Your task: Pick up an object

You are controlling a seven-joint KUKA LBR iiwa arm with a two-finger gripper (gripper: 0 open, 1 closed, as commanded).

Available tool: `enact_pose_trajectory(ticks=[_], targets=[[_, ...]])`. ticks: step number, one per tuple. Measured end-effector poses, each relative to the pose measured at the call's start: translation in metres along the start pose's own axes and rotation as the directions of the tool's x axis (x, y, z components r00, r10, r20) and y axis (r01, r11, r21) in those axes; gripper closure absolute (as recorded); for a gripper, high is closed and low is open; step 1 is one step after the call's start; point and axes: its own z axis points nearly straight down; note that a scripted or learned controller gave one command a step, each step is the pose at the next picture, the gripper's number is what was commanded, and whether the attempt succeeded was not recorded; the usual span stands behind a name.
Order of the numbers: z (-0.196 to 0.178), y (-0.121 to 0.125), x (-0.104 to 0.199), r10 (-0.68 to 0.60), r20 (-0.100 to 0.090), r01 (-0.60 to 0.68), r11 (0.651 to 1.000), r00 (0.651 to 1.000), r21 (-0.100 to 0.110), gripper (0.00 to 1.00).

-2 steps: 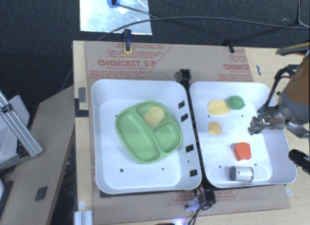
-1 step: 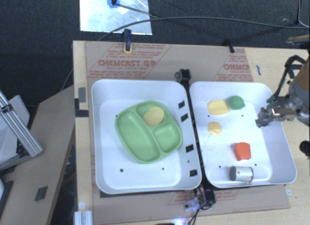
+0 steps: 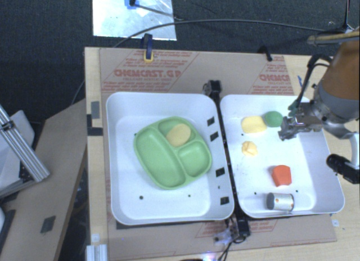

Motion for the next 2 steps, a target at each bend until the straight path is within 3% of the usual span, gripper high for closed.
enact_pose_trajectory(ticks=[1, 2], targets=[[-0.004, 0.017, 0.052, -0.001, -0.001, 0.001, 1.000, 1.000, 0.000, 1.00], [0.015, 0.030, 0.104, 0.000, -0.001, 0.000, 1.000, 1.000, 0.005, 1.00]])
